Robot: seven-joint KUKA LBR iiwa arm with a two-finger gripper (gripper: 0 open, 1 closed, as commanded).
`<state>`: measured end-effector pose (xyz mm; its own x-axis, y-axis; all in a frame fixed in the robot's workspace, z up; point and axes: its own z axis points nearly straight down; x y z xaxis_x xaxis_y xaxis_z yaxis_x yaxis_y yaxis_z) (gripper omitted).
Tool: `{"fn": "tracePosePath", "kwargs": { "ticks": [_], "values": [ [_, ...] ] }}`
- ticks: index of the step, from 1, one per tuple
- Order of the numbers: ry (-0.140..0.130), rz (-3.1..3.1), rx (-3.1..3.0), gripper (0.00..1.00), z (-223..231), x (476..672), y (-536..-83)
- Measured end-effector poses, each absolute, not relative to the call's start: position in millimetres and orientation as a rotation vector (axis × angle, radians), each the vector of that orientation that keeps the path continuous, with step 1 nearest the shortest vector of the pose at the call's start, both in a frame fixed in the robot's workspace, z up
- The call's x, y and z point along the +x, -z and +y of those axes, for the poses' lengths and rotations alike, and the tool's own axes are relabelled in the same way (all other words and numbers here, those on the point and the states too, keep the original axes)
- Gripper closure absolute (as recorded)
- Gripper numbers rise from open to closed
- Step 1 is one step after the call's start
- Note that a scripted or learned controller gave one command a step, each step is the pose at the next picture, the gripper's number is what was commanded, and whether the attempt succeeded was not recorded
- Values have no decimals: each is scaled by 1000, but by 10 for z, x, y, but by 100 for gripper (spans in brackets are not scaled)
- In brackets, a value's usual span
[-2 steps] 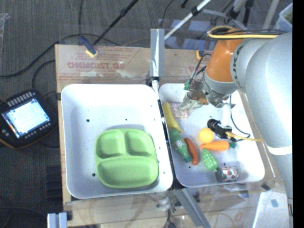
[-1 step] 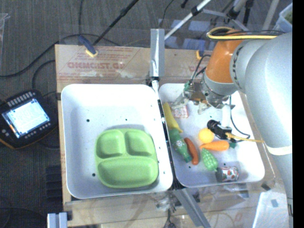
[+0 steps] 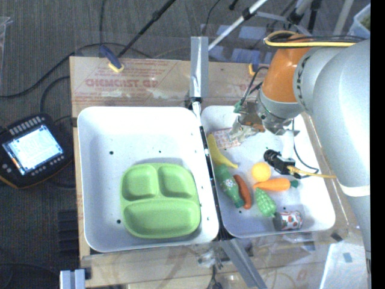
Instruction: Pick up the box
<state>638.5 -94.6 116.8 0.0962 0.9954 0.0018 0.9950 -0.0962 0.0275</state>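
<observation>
The end effector is positioned over the box – lying flat in the right bin, far-left corner – presumably for a grasp; finger state cannot be told.

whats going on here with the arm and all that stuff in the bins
A grey arm with an orange band is reaching into the right bin, its gripper low over a small flat box at the bin's far left corner. A banana, a carrot and a can lie nearer the camera. The left bin holds a green divided tray.
</observation>
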Motion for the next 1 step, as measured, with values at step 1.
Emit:
{"fn": "tracePosePath", "kwargs": {
  "ticks": [1],
  "values": [
    [-31,2099,2312,0,-946,6385,-1168]
  ]
}}
